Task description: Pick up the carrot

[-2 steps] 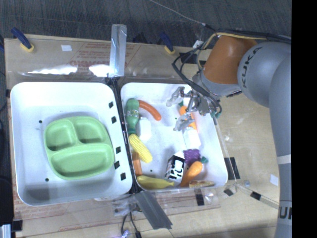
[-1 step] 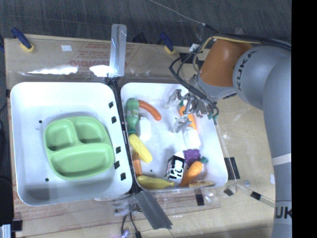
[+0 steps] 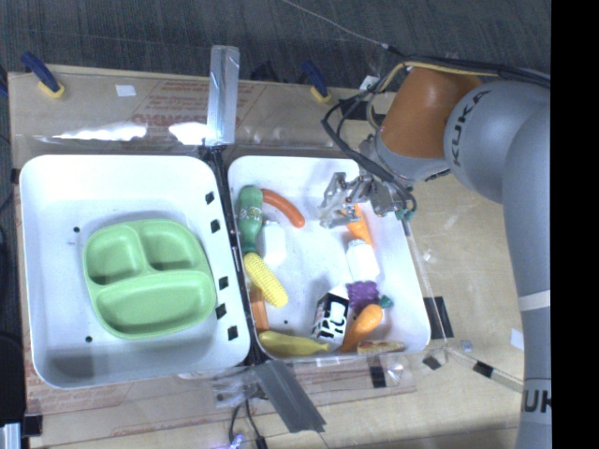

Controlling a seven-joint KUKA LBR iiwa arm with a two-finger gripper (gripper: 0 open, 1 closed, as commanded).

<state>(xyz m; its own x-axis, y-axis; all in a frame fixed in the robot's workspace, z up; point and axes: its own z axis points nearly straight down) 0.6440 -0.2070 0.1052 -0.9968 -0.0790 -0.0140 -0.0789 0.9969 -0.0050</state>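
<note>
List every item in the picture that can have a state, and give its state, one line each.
pincer: over the right bin, at a carrot
carrot: lying by the right wall
green plate: flat in the left bin, bare
corn: lying flat

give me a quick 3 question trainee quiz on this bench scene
1. True or false: the green plate lies in the left bin.
2. Which lies nearest the gripper? A corn B carrot C banana
3. Fill in: the corn is coloured ____.

Key: 1 true; 2 B; 3 yellow
</note>
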